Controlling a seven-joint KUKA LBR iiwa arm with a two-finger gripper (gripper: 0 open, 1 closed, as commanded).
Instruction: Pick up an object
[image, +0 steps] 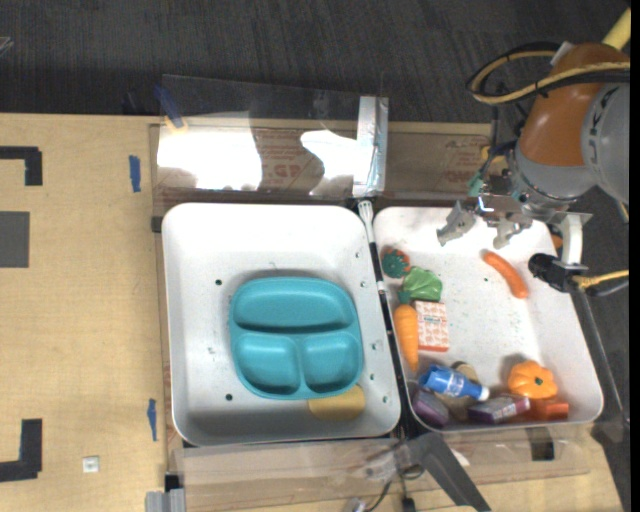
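The left bin (190, 240) holds a teal divided tray (296, 335) near its middle, tilted slightly; at the tray's five o'clock a tan block (337, 403) lies against the bin's near wall. The right bin (585, 345) carries all the small toys, so the object to be picked must come from there; along its left wall, from twelve o'clock downward, sit a dark green lump (396, 264), a green leafy piece (422, 285), an orange carrot (406, 335) lying lengthwise, and just beside it a white and red packet (433, 327). Toward the bin's six o'clock a blue bottle (450, 381) rests on a purple item (432, 407); at five o'clock an orange pumpkin (531, 379) stands over a small red piece (553, 409). An orange sausage-shaped toy (506, 274) lies alone at the bin's one o'clock, well apart from the cluster.

The gripper (484, 228) hangs over the bin's twelve o'clock rim; its two fingers (455, 226) are spread wide with nothing between them. Judging by this, the approach step is in hand and no grasp is yet made. The sausage-shaped toy lies near the gripper, at its four o'clock; it seems the easiest target, being isolated. The next move would call for shifting toward it, turning the wrist so the fingers straddle its narrow width, then descending; the risk is the toy rolling away on the slick floor.
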